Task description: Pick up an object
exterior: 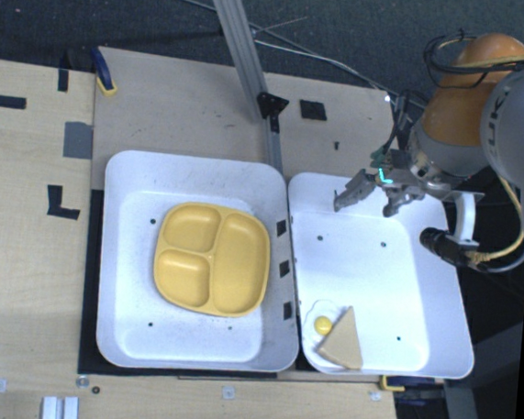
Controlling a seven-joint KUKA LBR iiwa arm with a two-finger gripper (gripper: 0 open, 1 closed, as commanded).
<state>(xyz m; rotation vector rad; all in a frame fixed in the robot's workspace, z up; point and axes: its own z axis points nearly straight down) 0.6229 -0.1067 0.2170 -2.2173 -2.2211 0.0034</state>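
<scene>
- A yellow divided plate (212, 259) is seen lying flat in the middle of the left bin (116, 236); it looks like rigid, light plastic with three compartments, smooth and probably slippery.
- A judgement on the grip: since the plate is broad and shallow, it would best be taken at its raised rim or over one of the ridges between compartments, a pinch across the whole body being unlikely.
- In the right bin (437, 304), at its near corner, a tan wedge-shaped object (344, 339) is seen, touching a small white round piece with a yellow centre (322, 324). Both appear small and light; whether they are soft or stiff cannot be told.
- The wedge is judged the easier pick, its two slanted sides offering faces for the fingers; the round piece is low and may slide.
- The gripper (371, 199) is held over the far edge of the right bin, its two fingers spread apart with nothing between them.
- From the gripper, the wedge lies at about 6 o'clock, well apart; the plate lies at about 8 o'clock, in the other bin, farther off.
</scene>
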